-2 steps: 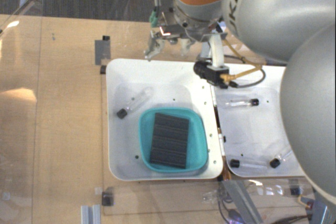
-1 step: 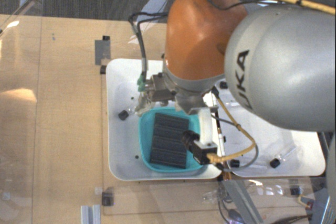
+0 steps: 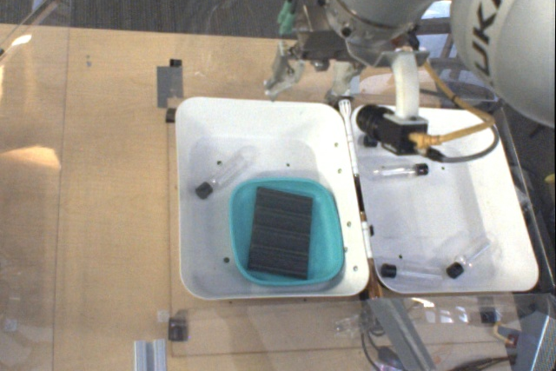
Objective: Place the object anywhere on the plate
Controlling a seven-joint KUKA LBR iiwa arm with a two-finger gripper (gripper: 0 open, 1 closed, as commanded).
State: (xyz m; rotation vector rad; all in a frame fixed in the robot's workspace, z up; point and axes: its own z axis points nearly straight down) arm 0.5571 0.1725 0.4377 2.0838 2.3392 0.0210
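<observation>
Resting on the teal plate (image 3: 328,226), the dark ridged block (image 3: 281,232) shows fully.

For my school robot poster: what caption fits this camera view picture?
A dark ridged block lies on the teal plate in the left white bin, the gripper poised above.

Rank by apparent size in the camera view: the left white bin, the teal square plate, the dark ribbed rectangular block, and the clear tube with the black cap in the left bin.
1. Left white bin
2. Teal square plate, inside that bin
3. Dark ribbed rectangular block, lying on the plate
4. Clear tube with black cap, beside the plate
</observation>
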